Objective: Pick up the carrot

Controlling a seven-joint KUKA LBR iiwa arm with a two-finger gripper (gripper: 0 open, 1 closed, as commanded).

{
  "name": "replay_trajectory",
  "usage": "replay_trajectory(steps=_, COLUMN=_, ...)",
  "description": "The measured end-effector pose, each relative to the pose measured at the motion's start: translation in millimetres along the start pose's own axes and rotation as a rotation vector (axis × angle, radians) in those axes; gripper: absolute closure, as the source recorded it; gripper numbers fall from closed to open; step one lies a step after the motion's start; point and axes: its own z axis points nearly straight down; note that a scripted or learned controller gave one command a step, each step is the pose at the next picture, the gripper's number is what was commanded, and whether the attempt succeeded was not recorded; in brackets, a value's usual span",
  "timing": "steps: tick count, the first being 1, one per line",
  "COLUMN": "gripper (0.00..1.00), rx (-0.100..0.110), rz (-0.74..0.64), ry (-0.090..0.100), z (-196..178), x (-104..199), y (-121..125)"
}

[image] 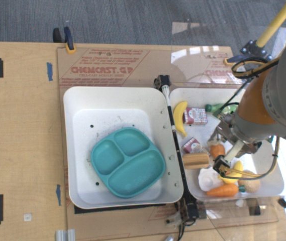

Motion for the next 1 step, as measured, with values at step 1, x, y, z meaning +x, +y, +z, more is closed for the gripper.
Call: replay_trajectory(steps=1, gripper=1.00, rx=0.000, rz=-0.001, ry=-0.001, z=-8.7, x=0.4, y=0.1)
